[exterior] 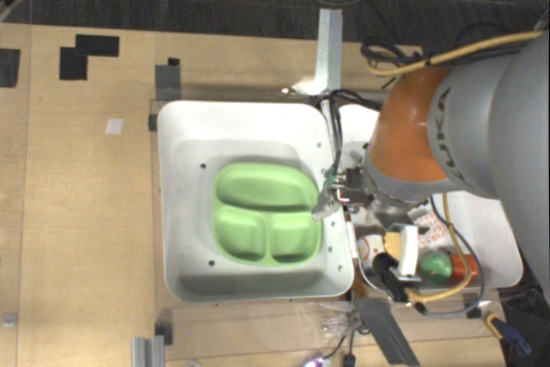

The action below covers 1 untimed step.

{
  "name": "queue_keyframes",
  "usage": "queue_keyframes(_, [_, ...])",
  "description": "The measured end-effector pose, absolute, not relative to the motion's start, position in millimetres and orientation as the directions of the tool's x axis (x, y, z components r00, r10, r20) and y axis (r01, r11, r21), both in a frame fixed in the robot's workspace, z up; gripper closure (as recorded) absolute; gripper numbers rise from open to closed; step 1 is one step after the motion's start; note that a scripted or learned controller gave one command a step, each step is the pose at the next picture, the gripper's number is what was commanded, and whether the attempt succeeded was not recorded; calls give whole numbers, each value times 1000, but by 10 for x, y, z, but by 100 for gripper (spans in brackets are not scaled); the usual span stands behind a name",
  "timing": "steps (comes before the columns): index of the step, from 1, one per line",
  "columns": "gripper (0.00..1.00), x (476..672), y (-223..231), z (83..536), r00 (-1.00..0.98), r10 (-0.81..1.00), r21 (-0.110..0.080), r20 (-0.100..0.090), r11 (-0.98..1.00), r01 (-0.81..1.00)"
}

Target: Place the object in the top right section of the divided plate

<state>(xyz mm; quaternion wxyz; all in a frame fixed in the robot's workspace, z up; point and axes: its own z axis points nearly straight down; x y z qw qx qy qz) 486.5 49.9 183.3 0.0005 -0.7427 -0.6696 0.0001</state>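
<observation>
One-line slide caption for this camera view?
Arm's gripper poised at the right rim of the green divided plate in the left bin.

I see the green divided plate (pixel 263 213) in the left bin (pixel 185 185), my gripper (pixel 331 200) at its right rim, small objects (pixel 430 258) in the right bin.

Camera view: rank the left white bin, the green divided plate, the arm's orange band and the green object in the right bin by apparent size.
1. Left white bin
2. Green divided plate and orange band: similar apparent size, and the band sits nearer the camera, so I leave them unranked
3. Green object, clearly smallest
</observation>
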Motion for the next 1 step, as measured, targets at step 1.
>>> queue_keyframes(1, [0, 4904, 759, 1528, 290, 957, 19, -15, -290, 957])
